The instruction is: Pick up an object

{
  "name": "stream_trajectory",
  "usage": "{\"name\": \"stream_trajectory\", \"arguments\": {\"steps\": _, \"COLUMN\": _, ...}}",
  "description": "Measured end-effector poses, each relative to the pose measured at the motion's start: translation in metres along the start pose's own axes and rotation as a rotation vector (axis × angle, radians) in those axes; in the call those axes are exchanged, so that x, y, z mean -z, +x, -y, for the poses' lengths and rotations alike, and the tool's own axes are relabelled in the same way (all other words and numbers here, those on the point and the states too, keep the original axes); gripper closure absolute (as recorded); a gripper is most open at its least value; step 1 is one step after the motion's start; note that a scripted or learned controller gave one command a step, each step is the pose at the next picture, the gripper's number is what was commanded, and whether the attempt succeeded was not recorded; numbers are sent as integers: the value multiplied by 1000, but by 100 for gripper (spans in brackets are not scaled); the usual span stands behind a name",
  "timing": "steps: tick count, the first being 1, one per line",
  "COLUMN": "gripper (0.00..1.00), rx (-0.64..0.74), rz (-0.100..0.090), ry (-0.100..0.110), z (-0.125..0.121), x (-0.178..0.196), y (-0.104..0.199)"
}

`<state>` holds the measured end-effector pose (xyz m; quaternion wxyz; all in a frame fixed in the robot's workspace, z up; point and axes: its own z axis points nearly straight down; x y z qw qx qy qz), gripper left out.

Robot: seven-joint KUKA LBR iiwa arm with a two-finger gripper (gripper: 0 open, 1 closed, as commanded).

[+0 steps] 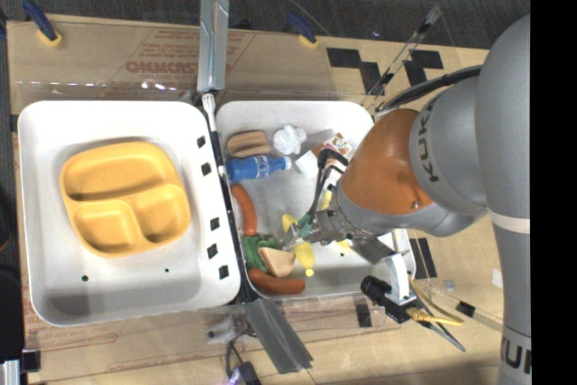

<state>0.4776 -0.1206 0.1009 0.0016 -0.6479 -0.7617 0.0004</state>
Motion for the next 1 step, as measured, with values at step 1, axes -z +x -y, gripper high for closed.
{"name": "stream_trajectory", "arguments": {"steps": 1, "gripper": 100, "rx": -117, "rz": 1, "ry": -6, "z": -33, "x": 116, "y": 50}}
